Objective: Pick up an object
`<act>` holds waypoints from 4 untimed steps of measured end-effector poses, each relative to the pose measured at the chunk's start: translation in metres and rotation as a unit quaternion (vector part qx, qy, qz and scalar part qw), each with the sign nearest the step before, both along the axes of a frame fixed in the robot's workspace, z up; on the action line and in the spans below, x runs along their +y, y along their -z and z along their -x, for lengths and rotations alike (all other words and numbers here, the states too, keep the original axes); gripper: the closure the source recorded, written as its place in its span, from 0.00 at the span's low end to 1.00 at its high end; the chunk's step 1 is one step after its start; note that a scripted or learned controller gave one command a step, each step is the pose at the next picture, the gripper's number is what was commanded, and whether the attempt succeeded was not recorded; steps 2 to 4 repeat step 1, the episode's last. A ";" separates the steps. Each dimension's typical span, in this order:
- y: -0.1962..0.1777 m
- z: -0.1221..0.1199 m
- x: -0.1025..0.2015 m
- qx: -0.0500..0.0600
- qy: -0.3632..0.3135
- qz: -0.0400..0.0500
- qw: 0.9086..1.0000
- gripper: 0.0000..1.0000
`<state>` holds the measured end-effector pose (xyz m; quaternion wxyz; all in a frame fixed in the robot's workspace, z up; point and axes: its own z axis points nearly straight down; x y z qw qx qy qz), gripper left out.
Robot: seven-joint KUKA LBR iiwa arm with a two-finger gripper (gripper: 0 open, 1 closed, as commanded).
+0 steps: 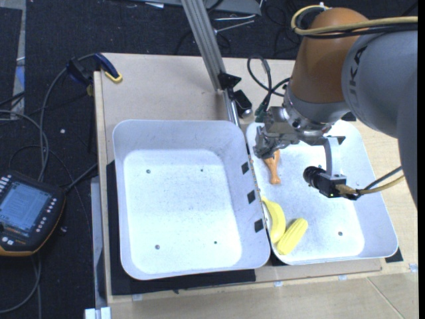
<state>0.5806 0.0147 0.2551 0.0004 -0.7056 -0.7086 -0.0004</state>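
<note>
Currently gripper [271, 148] sits low in the right bin [372, 198], directly over an orange toy [273, 168]; finger state unclear. Banana [274, 218] and corn [292, 235] lie nearer the camera.

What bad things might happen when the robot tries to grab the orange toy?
The pincer sits right over the top end of the orange toy, close to the right bin's left wall. It might bump that wall or the left bin's rim. The toy is thin and long, so gripped near one end it may tip and slip out. The yellow banana and corn lie farther down, probably safe.
</note>
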 end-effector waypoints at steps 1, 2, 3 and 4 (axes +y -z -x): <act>0.001 -0.022 0.043 0.000 0.000 0.001 1.000 1.00; 0.001 -0.022 0.043 0.000 0.000 0.001 1.000 1.00; 0.001 -0.022 0.043 0.000 0.000 0.001 1.000 1.00; 0.001 -0.022 0.043 0.000 0.000 0.001 1.000 1.00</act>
